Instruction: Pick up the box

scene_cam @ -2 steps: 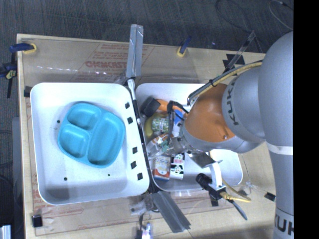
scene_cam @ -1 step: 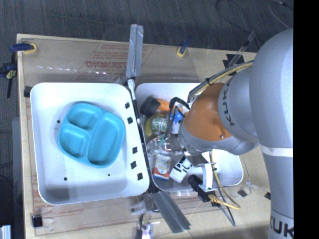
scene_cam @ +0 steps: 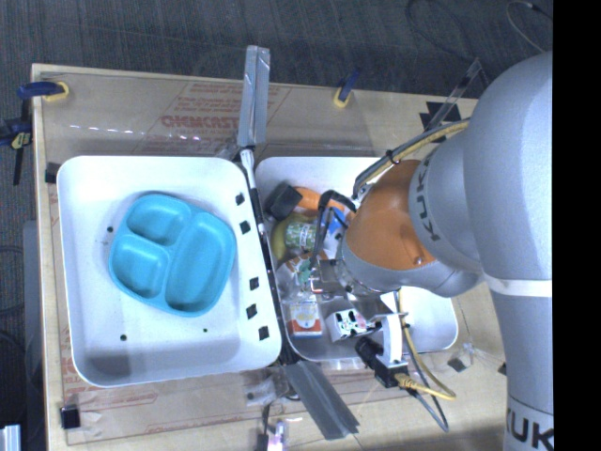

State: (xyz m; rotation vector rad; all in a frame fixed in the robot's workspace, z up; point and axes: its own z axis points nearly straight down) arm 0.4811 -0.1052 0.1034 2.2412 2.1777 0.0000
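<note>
gripper [scene_cam: 324, 285]: from my seat I see it low in the right bin among the clutter, boxy metal body with small fittings; can't tell its state, the wrist hides the tip.
box [scene_cam: 305, 316]: small carton, white with an orange-red print, flat faces, lying at the near-left corner of the right bin, just beside the gripper's end; I can't tell if they touch.
cables [scene_cam: 413, 383]: yellow and black, glossy, looping off the near side of the wrist over the bin's front rim.
arm [scene_cam: 488, 205]: smooth grey rounded casing, matte orange dome at the wrist, comes in from the right and covers much of the right bin.
right bin [scene_cam: 441, 332]: shallow white plastic, rounded corners, smooth.
bottle [scene_cam: 299, 235]: clear, shiny, greenish label, lying in the right bin beyond the box, partly under the wrist.
orange thing [scene_cam: 299, 198]: rounded, glossy, at the far-left of the right bin beside a dark round piece; can't tell what it is.
left bin [scene_cam: 94, 346]: same white plastic, black clips along the shared edge.
tray [scene_cam: 174, 252]: turquoise plastic, rounded, three compartments, sits mid left bin, tilted.
bench [scene_cam: 141, 111]: pale wood-coloured board with faded red print under a clear sheet, blue clamps at the far edge.
</note>
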